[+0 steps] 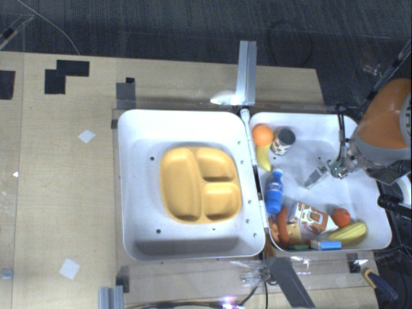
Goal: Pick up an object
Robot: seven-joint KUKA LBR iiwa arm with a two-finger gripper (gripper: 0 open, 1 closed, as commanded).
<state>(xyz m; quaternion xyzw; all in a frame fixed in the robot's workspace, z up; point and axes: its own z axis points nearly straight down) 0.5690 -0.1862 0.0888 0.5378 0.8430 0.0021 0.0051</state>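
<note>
1. The task names no single object, so any item in the right bin may serve; all of them lie along that bin's left wall and near edge, perhaps pushed there, and the bin's middle floor is bare.
2. Nearest to the gripper is the small jar with a dark lid, up and to the left of it, with the orange just beside the jar and a banana under the orange.
3. The blue bottle lies left of the gripper, along the bin's left wall.
4. Below the gripper lie a printed snack packet, a tomato and a second banana, close together.
5. The gripper hangs low over the bare floor, touching no item; its fingers look spread a little, with nothing between them.
6. The left bin holds a yellow divided tray, well apart from the gripper; I judge it a place to put things.
</note>
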